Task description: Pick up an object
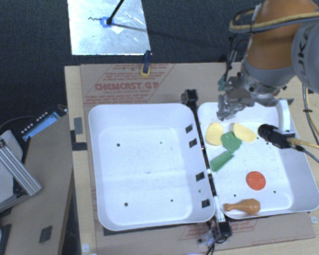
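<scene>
The gripper (pixel 225 114), its closure impossible to tell, hangs just at 12 o'clock of the yellow piece (pixel 214 133).

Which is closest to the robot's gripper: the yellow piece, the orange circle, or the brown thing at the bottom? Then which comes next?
From the gripper, in the right bin:
1. Yellow piece, just below it.
2. Orange circle, lower in the bin.
3. Brown thing, at the near edge.
</scene>
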